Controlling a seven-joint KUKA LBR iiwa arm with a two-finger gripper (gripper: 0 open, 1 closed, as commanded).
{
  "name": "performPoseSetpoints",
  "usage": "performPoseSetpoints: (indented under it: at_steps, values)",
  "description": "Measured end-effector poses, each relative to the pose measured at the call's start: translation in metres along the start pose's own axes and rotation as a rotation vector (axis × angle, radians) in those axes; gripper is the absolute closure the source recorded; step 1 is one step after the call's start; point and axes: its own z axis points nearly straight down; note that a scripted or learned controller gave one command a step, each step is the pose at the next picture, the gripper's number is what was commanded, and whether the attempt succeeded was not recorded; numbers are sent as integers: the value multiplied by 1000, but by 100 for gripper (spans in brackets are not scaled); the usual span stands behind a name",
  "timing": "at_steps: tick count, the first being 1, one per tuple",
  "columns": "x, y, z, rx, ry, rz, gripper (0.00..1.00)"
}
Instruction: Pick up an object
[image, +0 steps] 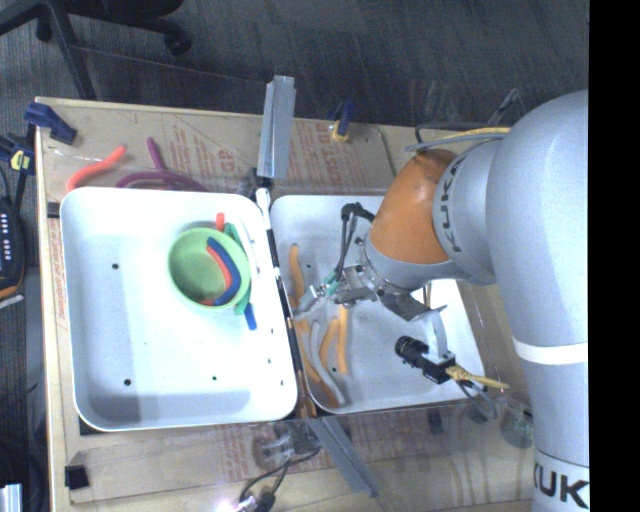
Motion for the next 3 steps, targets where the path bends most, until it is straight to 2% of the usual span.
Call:
performPoseSetpoints:
  at_steps: [1,2,3]
  values:
    - [-5,-34,19,-4,3,66,0]
    - [-6,-33,9,-4,2,60,100]
    - [28,22,-121,-1,6,274,100]
